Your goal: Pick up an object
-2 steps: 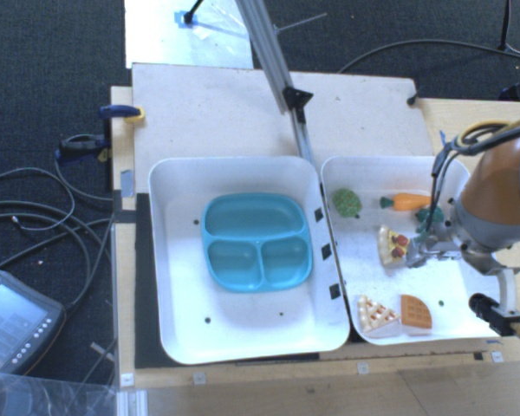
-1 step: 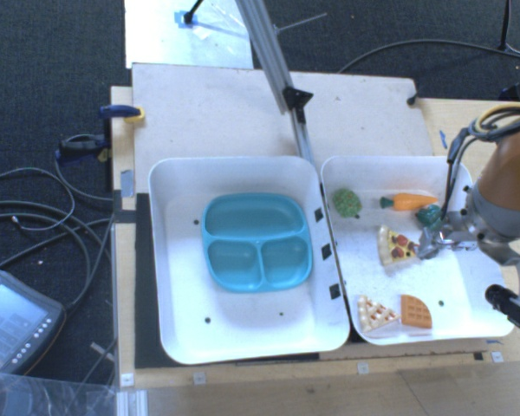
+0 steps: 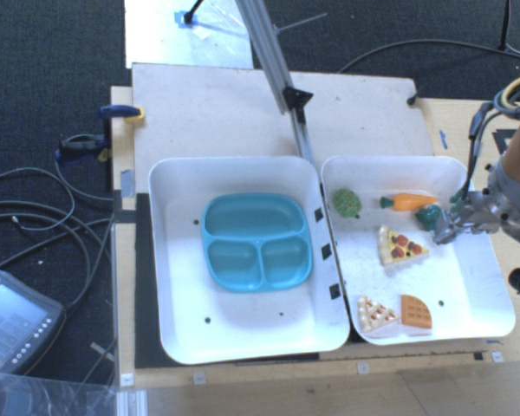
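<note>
- left bin (image 3: 169, 258): one blue divided plate (image 3: 257, 240) at its centre.
- right bin (image 3: 468, 297): one green broccoli (image 3: 347, 203) at 10 o'clock, one carrot (image 3: 410, 201) at 12, two pizza slices (image 3: 400, 246) (image 3: 375, 314), one waffle (image 3: 416, 311) at 6.
- gripper (image 3: 446, 230) at 2 o'clock, beside a dark green piece (image 3: 427, 217); jaw state i cannot tell.
- pale board (image 3: 225, 111) on bench, dark carpet (image 3: 43, 59), cables around.

Probably a robotics lab, dark carpet floor (image 3: 52, 24), loose cables (image 3: 35, 224), teach pendant (image 3: 13, 319), clamped bench (image 3: 269, 111), white bins (image 3: 182, 319), tripod leg (image 3: 264, 37), toy food (image 3: 399, 248)
</note>
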Tool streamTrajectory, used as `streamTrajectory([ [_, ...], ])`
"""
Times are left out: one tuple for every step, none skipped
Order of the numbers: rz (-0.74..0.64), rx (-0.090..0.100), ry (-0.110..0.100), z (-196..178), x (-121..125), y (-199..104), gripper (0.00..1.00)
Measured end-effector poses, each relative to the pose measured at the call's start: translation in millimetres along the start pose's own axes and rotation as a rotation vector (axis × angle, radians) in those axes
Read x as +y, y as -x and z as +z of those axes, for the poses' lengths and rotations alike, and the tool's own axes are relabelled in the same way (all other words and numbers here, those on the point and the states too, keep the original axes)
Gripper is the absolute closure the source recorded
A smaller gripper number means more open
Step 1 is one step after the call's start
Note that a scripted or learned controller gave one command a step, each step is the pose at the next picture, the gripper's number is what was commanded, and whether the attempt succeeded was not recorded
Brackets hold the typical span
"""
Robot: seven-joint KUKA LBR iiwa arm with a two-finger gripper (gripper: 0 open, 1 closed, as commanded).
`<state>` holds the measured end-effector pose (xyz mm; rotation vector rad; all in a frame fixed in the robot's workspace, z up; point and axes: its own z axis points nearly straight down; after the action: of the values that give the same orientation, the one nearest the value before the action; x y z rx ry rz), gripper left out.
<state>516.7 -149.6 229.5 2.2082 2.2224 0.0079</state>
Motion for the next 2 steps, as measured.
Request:
streamTrajectory([
  [-0.001,0.001,-0.002,-49.3,9.6,-5.5,1.0],
  [-0.005,0.004,-0.006,-41.2,15.6,-67.9,1.0],
])
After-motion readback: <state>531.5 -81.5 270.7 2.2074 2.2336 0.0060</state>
